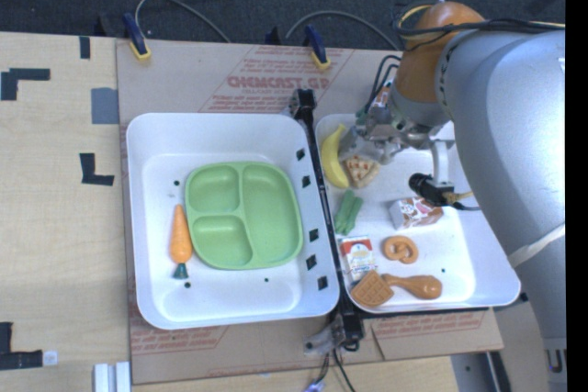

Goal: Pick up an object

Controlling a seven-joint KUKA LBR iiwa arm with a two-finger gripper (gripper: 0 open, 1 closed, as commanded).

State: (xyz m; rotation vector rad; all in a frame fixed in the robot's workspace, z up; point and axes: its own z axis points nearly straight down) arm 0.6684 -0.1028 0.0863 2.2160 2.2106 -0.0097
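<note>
In the camera view, the claw [375,140] is low over the right bin [478,275], at about eleven o'clock within it, right at a slice of pizza [360,170] and a banana [333,159] that lie touching one another against the bin's left wall. Whether the claw is open or closed cannot be told here, nor whether anything sits in it, since the wrist and cables cover that spot. The likeliest trouble, as I judge it, comes from this crowding: closing there could catch the banana and pizza slice together, or nudge one so it slips out. The bin wall just beside them could also block one side of the claw. Further toward six o'clock lie a green pod [348,213], a small carton [415,213], a pretzel [399,248], a red packet [357,254], a waffle [372,290] and a drumstick [415,285], well apart from the claw. The left bin [147,142] holds a green divided plate [243,216] and a carrot [180,236].
</note>
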